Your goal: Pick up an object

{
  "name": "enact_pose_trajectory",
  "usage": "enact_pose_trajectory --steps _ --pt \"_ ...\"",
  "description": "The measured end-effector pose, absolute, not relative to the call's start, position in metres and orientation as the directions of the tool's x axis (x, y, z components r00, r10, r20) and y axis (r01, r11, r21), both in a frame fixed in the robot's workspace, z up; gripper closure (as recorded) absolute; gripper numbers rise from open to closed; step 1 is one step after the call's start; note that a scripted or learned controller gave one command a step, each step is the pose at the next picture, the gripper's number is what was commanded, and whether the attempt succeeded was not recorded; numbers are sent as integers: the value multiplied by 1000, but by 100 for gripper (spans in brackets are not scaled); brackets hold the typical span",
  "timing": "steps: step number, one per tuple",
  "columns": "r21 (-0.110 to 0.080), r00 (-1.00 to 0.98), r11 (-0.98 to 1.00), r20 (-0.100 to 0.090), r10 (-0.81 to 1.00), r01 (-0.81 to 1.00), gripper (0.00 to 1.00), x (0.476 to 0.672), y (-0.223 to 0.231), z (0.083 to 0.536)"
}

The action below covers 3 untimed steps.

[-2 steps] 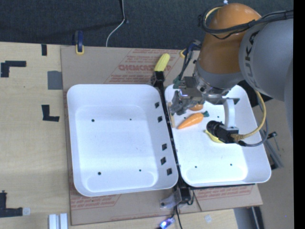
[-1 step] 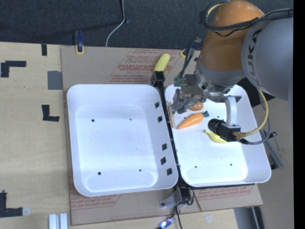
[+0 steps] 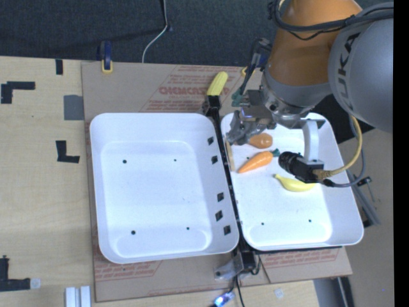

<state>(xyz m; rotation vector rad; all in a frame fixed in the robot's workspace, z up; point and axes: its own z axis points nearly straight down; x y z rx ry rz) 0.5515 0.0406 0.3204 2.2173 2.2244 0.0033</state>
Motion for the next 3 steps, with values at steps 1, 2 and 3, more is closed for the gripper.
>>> enact_pose_trajectory --steps 1,2,3 --pt "10 -2 2 1 1000 1000 100 554 39 420" --pt "-16 7 -7 -2 1000 1000 100 492 -17 312" --pt "3 -9 9 2 1000 1000 100 499 49 366"
